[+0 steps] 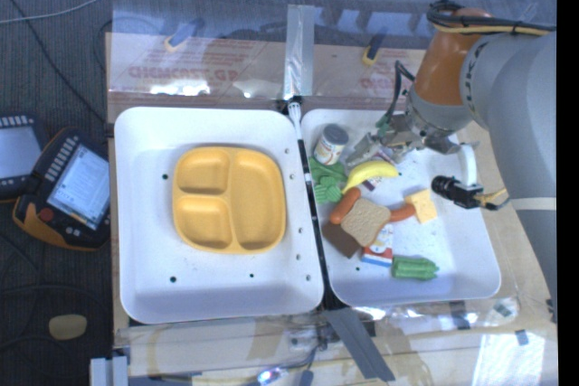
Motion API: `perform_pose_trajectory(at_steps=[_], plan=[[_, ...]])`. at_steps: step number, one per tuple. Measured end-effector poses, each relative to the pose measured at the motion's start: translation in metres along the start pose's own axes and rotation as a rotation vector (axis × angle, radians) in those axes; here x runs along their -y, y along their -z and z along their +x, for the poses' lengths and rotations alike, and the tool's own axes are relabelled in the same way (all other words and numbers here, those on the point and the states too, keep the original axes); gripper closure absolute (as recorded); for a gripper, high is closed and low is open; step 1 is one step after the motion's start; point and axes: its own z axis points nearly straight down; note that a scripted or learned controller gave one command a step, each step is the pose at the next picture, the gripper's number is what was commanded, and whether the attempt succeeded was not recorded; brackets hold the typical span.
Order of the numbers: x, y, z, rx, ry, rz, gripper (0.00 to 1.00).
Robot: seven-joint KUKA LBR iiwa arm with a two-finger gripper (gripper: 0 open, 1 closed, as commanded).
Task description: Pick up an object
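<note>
The arm reaches in from three o'clock and its gripper (384, 143) sits low over the upper part of the right bin (470, 276), the orange band of the wrist just above and behind it at about one o'clock. Whether the jaws stand wide or narrow I cannot tell; the metal parts blur together against the white floor, and nothing is plainly seen between them. The nearest thing is the banana (371, 173), lying just beside the gripper at about seven o'clock from it, perhaps touching, with its long axis running roughly from eight o'clock to two o'clock, the stem end toward the wrist. A small jar (331, 141) stands at nine o'clock from the gripper, near the wall between the bins. Below the banana lies a crowded heap: a green toy (325, 183), a slice of bread (365, 221) over a sausage (344, 208), a yellow cheese block (421, 205) and a green pickle (414, 267) at the bottom. The left bin (136, 194) holds a yellow divided tray (229, 199), well apart from the arm. I judge the banana the likeliest target; a grasp would need the jaws brought a little toward seven o'clock and set across its short width, since closing along its length would probably slip off.
</note>
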Motion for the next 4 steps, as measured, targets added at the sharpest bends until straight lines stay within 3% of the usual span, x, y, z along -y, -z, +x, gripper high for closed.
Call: perform_pose_trajectory(at_steps=[1, 2, 3, 4], plan=[[0.115, -0.001, 0.010, 0.001, -0.008, -0.012, 0.00], [0.143, 0.000, 0.055, 0.005, -0.181, -0.025, 0.00], [0.142, 0.007, 0.056, 0.001, -0.179, -0.022, 1.00], [0.115, 0.090, 0.097, -0.003, -0.062, 0.001, 1.00]])
